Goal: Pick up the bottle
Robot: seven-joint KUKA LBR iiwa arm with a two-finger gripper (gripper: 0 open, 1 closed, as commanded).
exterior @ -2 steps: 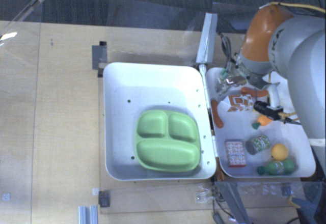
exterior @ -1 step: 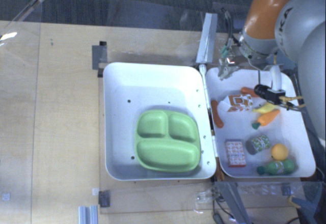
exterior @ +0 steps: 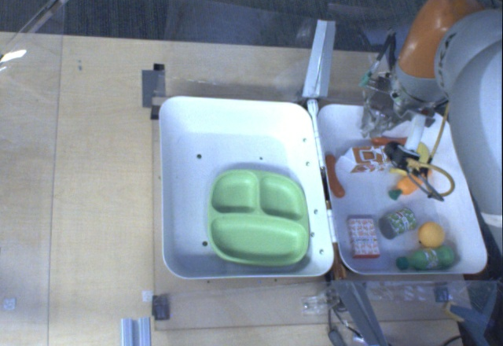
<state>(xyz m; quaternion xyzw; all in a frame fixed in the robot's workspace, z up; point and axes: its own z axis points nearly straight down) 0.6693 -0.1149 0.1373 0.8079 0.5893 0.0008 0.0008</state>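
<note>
arm (exterior: 440,30) in from 2 o'clock, gripper (exterior: 376,118) low over right bin (exterior: 346,120) far edge, finger state can't tell, green bottle (exterior: 426,259) lying at bin's 5 o'clock corner, just below yellow ball (exterior: 431,235), green tray (exterior: 258,216) in left bin (exterior: 196,132)

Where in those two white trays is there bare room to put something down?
The left bin is bare along its back and left side, around the green plate. The right bin is crowded: bottle, yellow ball, can and small box fill its front, with the pincer at the back.
</note>
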